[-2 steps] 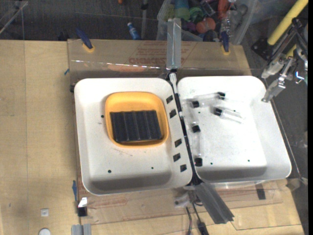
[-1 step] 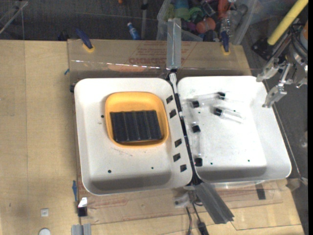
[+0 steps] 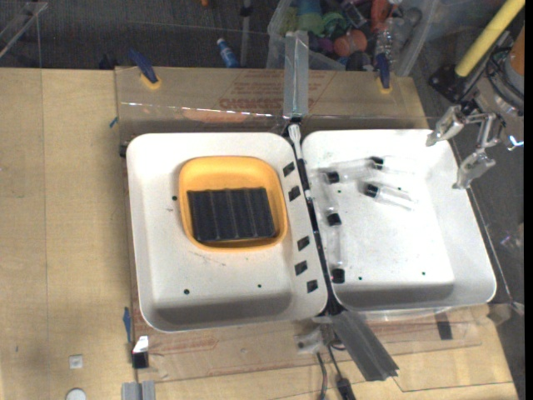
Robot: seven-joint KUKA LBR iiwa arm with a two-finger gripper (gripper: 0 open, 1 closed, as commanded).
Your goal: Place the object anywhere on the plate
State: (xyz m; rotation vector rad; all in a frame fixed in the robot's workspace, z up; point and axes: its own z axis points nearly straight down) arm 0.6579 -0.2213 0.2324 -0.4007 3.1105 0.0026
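I am holding my tool [image 3: 466,147] at the right rim of the right bin [image 3: 466,257], raised above it; its two pale fingers are standing apart with nothing between them — open and empty. The task's things, clear syringes with black plungers [image 3: 385,193], are lying in the right bin's upper half, to the tool's left in the camera view and lower than it. The nearest one's long axis is running roughly left to right, tilting slightly down toward the right. The orange plate [image 3: 190,173], carrying a dark ribbed insert, is sitting in the left bin [image 3: 158,298] — well apart from the syringes, across the divider. I am judging that the next move calls for travelling leftward and descending.
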